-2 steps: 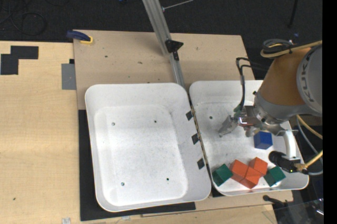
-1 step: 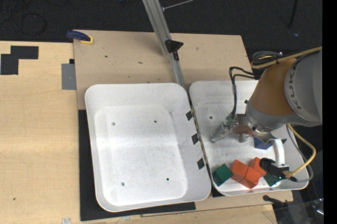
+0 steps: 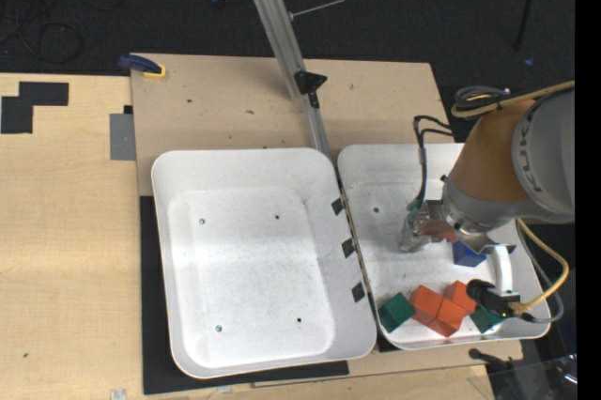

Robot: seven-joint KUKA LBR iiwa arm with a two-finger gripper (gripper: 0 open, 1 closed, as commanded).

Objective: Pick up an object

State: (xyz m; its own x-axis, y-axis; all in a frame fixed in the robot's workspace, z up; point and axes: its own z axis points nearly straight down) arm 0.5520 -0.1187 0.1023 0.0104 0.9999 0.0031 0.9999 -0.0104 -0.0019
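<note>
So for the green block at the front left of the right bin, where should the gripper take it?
Grip the green block across its two side faces, coming straight down. It lies flat near the right bin's front-left corner, with the orange blocks close on its right, so the fingers probably fit best along its freer sides.

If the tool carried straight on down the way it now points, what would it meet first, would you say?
Most likely the bare white floor of the right bin: the tool points down over an open patch, with the blocks nearer the front, though depth is unclear.
</note>
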